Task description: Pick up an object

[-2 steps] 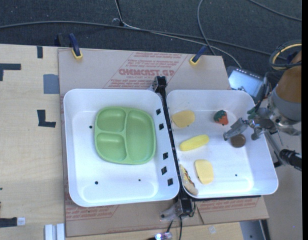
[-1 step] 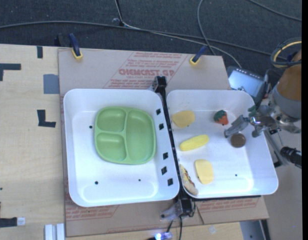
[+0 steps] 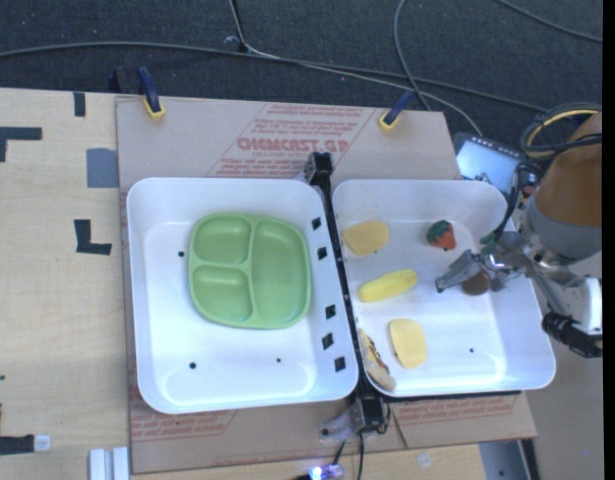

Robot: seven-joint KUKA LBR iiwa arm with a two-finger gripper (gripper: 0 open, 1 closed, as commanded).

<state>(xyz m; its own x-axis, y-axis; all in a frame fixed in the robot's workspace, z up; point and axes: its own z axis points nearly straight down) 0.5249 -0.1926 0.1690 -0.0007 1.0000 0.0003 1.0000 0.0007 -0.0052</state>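
My gripper (image 3: 459, 276) is low over the right side of the right bin (image 3: 507, 363), reaching in from the right. A small brown object (image 3: 477, 286) lies right at the gripper's tip, touching or just under it. A small red piece with a green top (image 3: 442, 234) sits just up and left of the gripper. To the left lie a long yellow piece (image 3: 387, 286), a round yellow piece (image 3: 365, 236) and a flat yellow piece (image 3: 408, 343).
The left bin (image 3: 157, 368) holds a green divided plate (image 3: 252, 271). A brownish scrap (image 3: 375, 365) lies against the right bin's near left wall. A black divider (image 3: 332, 268) runs between the bins. Cables cross the dark floor behind the bench.
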